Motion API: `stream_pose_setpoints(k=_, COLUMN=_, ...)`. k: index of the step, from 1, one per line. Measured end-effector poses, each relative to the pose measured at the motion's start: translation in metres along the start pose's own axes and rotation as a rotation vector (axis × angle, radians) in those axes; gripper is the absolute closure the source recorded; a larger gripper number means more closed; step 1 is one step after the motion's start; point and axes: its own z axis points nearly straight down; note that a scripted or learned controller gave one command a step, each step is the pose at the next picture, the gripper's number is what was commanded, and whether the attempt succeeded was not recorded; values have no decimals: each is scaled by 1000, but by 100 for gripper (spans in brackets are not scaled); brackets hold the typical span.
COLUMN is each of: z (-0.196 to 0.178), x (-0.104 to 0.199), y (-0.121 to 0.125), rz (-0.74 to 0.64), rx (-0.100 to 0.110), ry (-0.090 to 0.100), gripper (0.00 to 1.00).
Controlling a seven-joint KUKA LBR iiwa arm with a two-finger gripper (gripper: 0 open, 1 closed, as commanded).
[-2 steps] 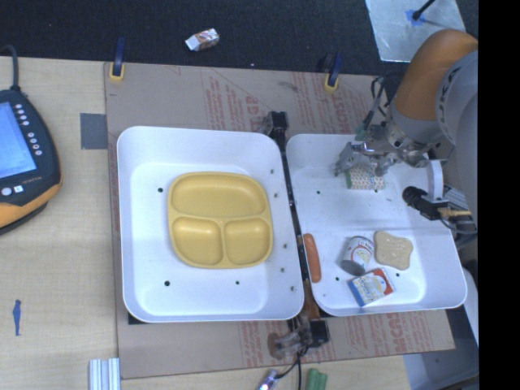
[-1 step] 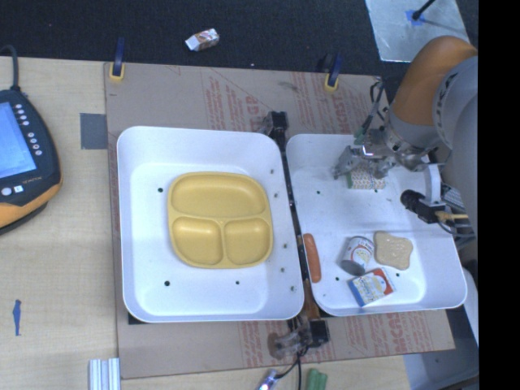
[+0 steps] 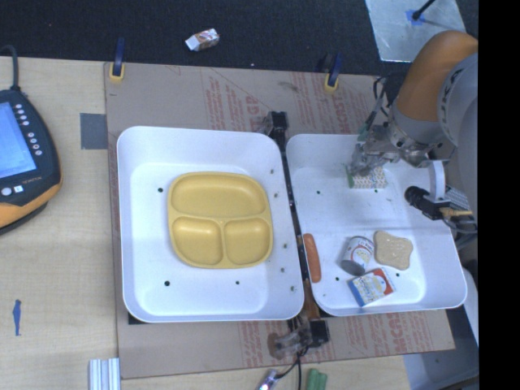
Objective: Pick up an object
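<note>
Camera view is looking down on two white bins sitting side by side on the bench. The left bin (image 3: pixel 130 218) is holding a yellow divided tray (image 3: pixel 219 218), lying flat near its middle. The right bin (image 3: pixel 325 218) is carrying the loose items: an orange stick (image 3: pixel 310 257) lying along its left wall, a small can (image 3: pixel 358 253) and a tan piece like bread (image 3: pixel 394 250) side by side in the lower right part, a small carton (image 3: pixel 370 287) just below them, and a speckled green-edged sponge (image 3: pixel 368 179) near the upper middle of the bin.

The arm is reaching in from the right of the frame, and its gripper (image 3: pixel 370 159) is hanging directly over the sponge, at or very near its top edge. Whether the jaws are parted or closed cannot be told from here, and nothing is visibly sitting between them.

By the look of it, the approach step is under way, with the sponge as the likely target and no grasp yet made. The next move is calling for a straight descent centred on the sponge, a firm close across its narrow side, then a lift clear of the bin floor. The sponge is flat and soft, so a shallow or off-centre close may well slip off it.
</note>
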Motion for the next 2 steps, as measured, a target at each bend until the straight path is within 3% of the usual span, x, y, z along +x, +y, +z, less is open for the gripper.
stream_pose_setpoints(k=1, z=-72, x=-15, y=-76, rz=5, rx=6, ry=4, gripper=100)
stream_pose_setpoints(k=2, z=-72, x=-15, y=-76, rz=5, rx=7, ry=4, gripper=0)
